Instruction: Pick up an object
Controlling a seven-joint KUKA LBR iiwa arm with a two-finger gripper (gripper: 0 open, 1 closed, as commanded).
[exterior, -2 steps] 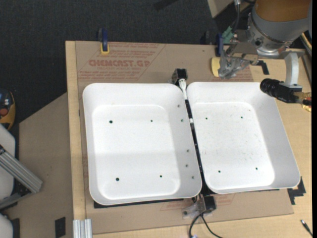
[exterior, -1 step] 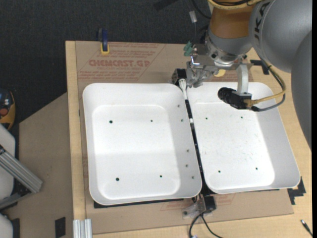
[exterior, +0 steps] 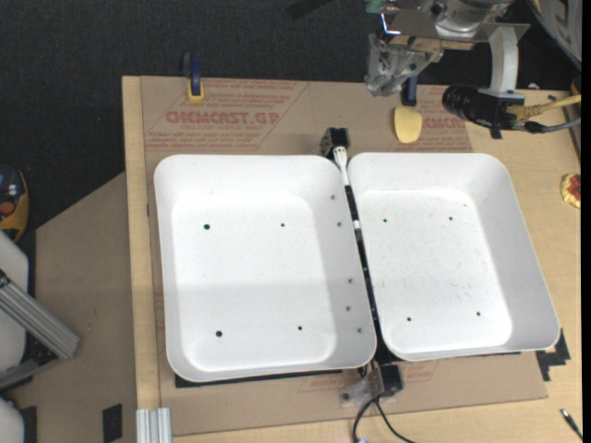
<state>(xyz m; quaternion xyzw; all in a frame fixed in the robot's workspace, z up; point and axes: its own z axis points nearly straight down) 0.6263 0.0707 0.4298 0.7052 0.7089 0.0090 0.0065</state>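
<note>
Bins sat side by side on the bench, the left bin point(exterior: 249, 266) and right bin point(exterior: 448, 257) both bare white. Beyond the right bin's far edge hung the gripper point(exterior: 392, 72); whether it gripped anything I could not tell. A small yellow object point(exterior: 407, 124) lay just below it. Judging by this, nothing was picked up yet.

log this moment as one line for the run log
arm: above bench's far edge | claw: over yellow piece, apart from it | left bin, right bin: side by side
</note>
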